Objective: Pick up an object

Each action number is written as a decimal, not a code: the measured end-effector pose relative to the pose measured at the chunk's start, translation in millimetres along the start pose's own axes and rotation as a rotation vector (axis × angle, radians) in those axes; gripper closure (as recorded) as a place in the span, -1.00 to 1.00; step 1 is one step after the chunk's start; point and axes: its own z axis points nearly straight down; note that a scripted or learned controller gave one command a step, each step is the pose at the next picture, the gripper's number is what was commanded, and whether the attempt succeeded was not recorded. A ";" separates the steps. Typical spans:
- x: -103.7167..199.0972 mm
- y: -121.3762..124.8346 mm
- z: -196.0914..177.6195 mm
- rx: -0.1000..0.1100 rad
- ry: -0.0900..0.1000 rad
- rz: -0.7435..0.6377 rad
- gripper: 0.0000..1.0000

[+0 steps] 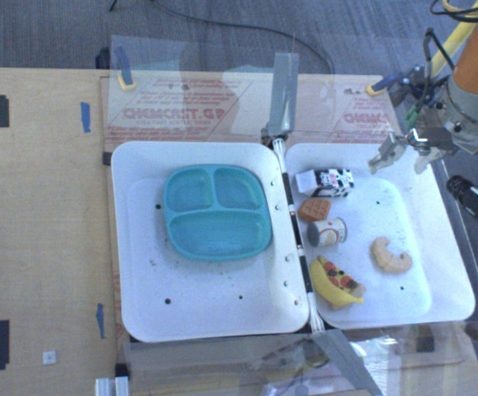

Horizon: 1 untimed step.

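Observation:
My gripper (402, 157) hangs above the far right corner of the right bin (437, 262), fingers spread open with nothing between them. Below and to its left, along the bin's left side, lie a black-and-white cow toy (329, 181), a brown waffle-like piece (314, 210), a small white can (328, 233) on its side and a banana (334, 284) with a red-spotted thing on it. A tan croissant (390, 256) rests in the middle of the right bin. None of these touches the gripper.
The left bin (139, 262) holds a teal divided plate (217, 212). A grey divider post (283, 97) stands behind the seam between the bins. Clear plastic sheeting (181, 110) runs along the back.

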 end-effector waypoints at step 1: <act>40.0 5.0 120.2 0.000 0.000 -0.005 -1.00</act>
